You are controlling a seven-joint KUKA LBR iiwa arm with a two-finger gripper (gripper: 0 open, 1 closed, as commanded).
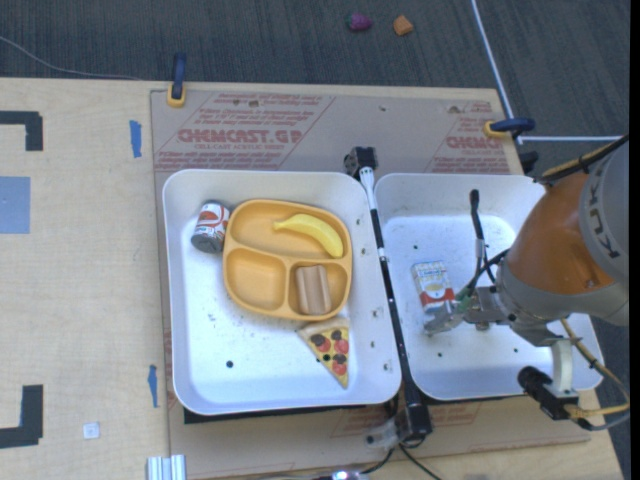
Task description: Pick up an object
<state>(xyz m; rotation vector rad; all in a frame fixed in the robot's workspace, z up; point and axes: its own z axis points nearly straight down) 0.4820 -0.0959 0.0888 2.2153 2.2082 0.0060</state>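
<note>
Grey arm (600, 218), orange band, black cables, seemingly metallic claw (440, 320)

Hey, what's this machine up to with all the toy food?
A grey and orange robot arm is reaching from the right into the right-hand white bin. Its gripper hangs just below a small carton lying there, but the carton is not between its fingers. The left bin holds a yellow divided tray with a banana and a hot dog in it, a can beside the tray, and a pizza slice below it.
</note>
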